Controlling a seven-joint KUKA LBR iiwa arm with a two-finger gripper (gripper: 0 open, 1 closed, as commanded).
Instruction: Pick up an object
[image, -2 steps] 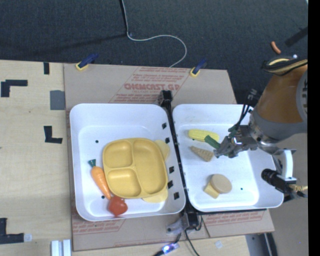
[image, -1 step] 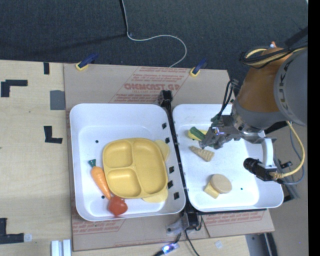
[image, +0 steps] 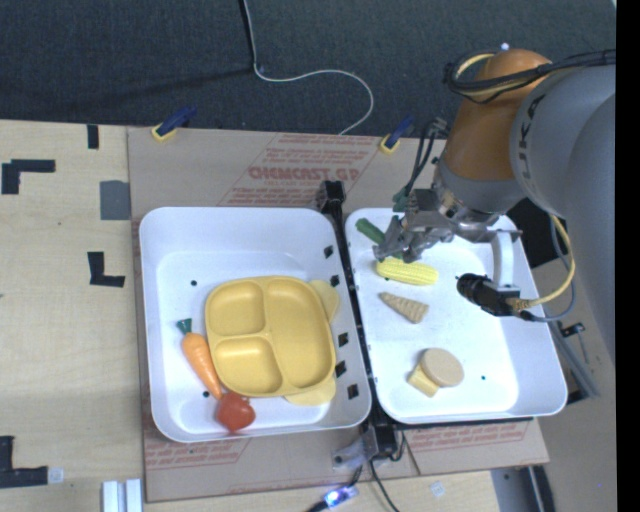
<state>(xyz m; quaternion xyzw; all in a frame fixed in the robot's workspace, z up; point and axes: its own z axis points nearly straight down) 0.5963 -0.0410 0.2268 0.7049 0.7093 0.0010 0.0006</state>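
Nearest the camera's edge of the bench, in the left bin (image: 160, 300), a red tomato (image: 234, 412) and an orange carrot (image: 201, 362) lie beside a yellow divided plate (image: 270, 333) that fills most of the floor — they are pushed to its rim, probably because the plate leaves little room. In the right bin (image: 530, 395), a tan round piece (image: 437, 371) sits nearest, then a cone-shaped wafer (image: 405, 306), each well apart from the other, so either could be taken alone.

Farther back lies the corn cob (image: 407, 272), the likely target: short, bright yellow, ribbed with kernels, lying flat and roughly crosswise near the dividing wall. The gripper (image: 405, 243) stands low just above and behind it, close enough that it seems to be going for the cob, with a green item (image: 369, 231) just beside it toward the wall. Its fingers are dark and bunched in this slanted view — I cannot tell whether they are spread or pressed together, and nothing is visibly pinched between them. The cob appears to rest on the bin floor, not lifted.
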